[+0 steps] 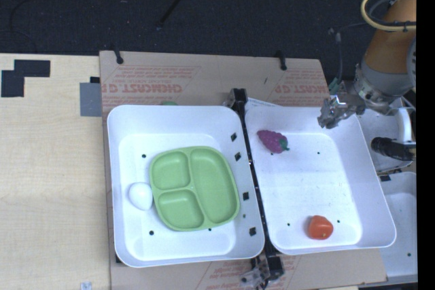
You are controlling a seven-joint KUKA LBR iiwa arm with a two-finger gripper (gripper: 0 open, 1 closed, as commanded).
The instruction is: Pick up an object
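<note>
The gripper (331,113) hung above the far right corner of the right bin (367,166), its jaws too small and blurred to judge, with nothing visibly held. 2 candidates lay in that bin: a purple object (272,140) at the far left, an orange-red one (319,227) near the front. The approach step looked under way; next, a descent squarely over 1 target.

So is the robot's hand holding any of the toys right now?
No, nothing is in the hand. It sits over the far right corner of the right bin, apart from the purple toy and the orange-red toy lying in that bin.
</note>
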